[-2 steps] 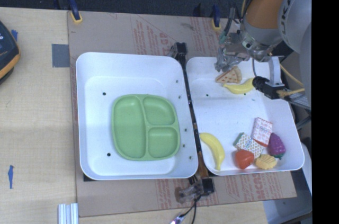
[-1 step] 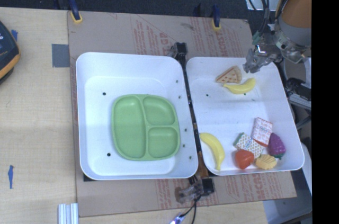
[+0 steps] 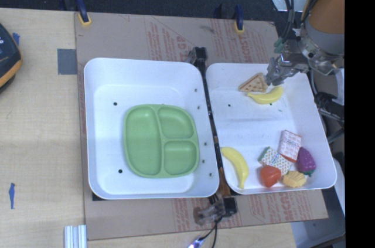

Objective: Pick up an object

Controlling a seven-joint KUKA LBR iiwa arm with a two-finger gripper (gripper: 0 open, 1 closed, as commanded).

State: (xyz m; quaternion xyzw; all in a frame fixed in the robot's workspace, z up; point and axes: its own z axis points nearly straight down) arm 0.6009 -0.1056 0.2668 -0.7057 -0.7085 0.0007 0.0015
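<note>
Yellow banana (image 3: 265, 96) under tool (image 3: 274, 80) | toast wedge (image 3: 253, 84) touching banana | tool's grip: cannot tell

Robot arm (image 3: 325, 18) at two o'clock: a rounded orange band above a grey wrist, black cables looping at its eleven o'clock side, ending in a small metallic grey gripper (image 3: 274, 78).

Gripper (image 3: 274, 80) fingertips were too small and dark against the bin to read as open or closed. The gripper covered the right end of the upper banana (image 3: 265, 97). The arm (image 3: 326, 12) was cut off at the right. A black and orange device (image 3: 8, 57) was cut off by the left edge. A blurred clamp (image 3: 209, 214) sat at the bottom.
</note>
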